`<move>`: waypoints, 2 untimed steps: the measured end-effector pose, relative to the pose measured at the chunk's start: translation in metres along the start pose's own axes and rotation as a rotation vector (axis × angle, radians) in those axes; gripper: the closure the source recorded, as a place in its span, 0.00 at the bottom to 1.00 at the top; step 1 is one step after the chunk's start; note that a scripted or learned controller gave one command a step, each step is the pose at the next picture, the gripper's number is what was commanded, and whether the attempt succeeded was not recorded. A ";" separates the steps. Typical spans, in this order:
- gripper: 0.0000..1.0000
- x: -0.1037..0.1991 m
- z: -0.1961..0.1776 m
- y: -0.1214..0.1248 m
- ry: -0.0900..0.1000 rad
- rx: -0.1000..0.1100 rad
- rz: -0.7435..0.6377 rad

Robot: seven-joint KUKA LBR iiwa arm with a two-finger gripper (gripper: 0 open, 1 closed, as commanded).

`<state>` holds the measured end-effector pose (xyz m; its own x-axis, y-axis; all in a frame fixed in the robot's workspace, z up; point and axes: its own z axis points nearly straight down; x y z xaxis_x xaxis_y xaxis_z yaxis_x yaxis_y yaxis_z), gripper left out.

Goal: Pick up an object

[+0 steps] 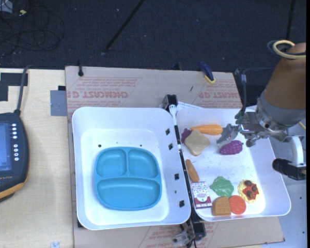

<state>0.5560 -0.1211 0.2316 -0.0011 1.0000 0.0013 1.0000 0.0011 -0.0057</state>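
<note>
My gripper [239,137] hangs over the back of the right bin [279,190], reaching in from the right. Its fingers stand open, one finger [228,135] to the left and the other to the right, with nothing between them. A purple bunch of grapes [231,148] lies just in front of and below the fingertips. An orange carrot [207,129] lies to the gripper's left, and a tan bread slice [197,142] lies beside the grapes.
The right bin also holds a sausage [191,170], a red-and-white packet [200,192], green lettuce [221,185], a yellow pizza piece [249,190], a red tomato [237,205] and an orange biscuit [221,206]. A blue divided plate [127,177] lies in the left bin [88,133]. A tablet [2,151] sits far left.
</note>
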 end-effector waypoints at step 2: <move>0.00 0.015 0.142 -0.076 -0.002 -0.016 0.005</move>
<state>0.4794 -0.1062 0.0897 0.0044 1.0000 -0.0005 0.9999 -0.0044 0.0107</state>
